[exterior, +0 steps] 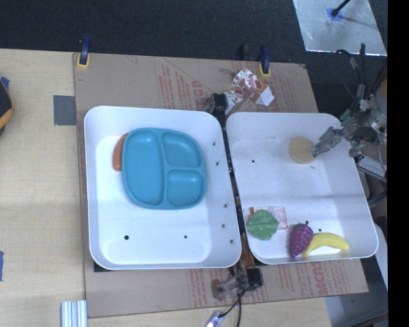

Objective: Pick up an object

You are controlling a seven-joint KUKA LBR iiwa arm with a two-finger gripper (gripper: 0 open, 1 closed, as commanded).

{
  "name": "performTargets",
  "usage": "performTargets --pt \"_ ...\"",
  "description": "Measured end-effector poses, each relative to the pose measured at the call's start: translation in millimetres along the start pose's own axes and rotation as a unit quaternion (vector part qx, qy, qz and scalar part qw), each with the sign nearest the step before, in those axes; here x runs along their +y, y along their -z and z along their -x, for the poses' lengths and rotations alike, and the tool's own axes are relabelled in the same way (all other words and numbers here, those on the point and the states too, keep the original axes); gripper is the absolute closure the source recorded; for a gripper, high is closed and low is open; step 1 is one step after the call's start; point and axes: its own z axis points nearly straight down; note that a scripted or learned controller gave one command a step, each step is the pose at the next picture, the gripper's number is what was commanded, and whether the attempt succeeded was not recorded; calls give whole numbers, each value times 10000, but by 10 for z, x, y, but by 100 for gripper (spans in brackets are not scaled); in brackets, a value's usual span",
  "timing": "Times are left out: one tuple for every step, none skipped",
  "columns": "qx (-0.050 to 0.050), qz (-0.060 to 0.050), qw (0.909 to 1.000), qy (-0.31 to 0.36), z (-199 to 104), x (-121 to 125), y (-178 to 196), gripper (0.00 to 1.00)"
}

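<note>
In the right bin (279, 182) a tan round disc (300, 149) lies near the back. Along the front of that bin sit a green leafy toy (262, 224), a purple grape bunch (299, 239) and a yellow banana (326, 244). My gripper (325, 142) reaches in from the right edge, its tip just right of the tan disc and close to it. Nothing shows between its fingers.
The left bin (102, 216) bears a blue divided plate (165, 167) with an orange object (116, 154) tucked at its left edge. A crumpled wrapper (249, 87) lies behind the bins. A small printed card (276, 214) lies beside the green toy.
</note>
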Motion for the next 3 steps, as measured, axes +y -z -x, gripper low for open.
performTargets --pt "-2 -9 10000 3 -157 461 -865 0" --pt "0 7 10000 0 -337 693 -1005 0" --pt "-3 7 10000 17 -329 698 -891 100"
